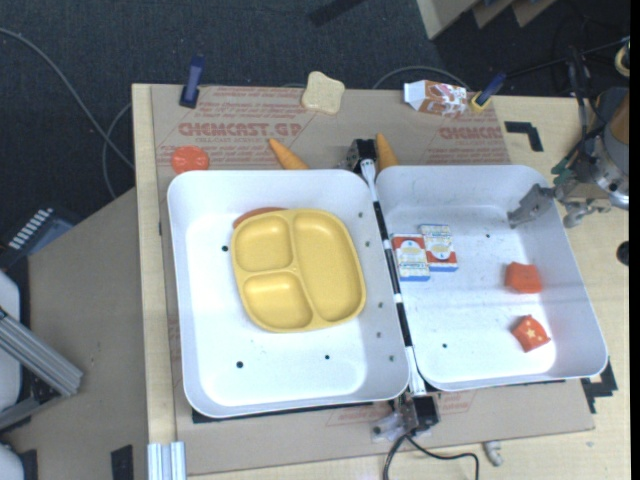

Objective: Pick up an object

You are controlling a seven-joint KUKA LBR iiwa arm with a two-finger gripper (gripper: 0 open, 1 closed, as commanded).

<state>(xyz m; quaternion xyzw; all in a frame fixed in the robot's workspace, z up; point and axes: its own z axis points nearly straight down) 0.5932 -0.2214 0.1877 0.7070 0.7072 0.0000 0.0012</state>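
The right bin (560, 363) holds two small milk cartons (425, 254) side by side near its left wall. An orange-red block (522, 277) lies toward the right, with a smaller red block (531, 333) below it. My gripper (552, 209) hangs over the bin's upper right corner, above and right of the orange-red block. Its fingers (527, 208) are spread apart with nothing between them. A yellow divided plate (297, 268) fills the middle of the left bin (200, 368), and a red object (254, 214) peeks out from under the plate's upper left edge.
Behind the bins on the cardboard lie a bread slice (323, 91), a small carton (436, 96), two orange carrots (287, 155) (385, 151), a red disc (188, 158) and a blue clip (191, 81). Cables run along the right side.
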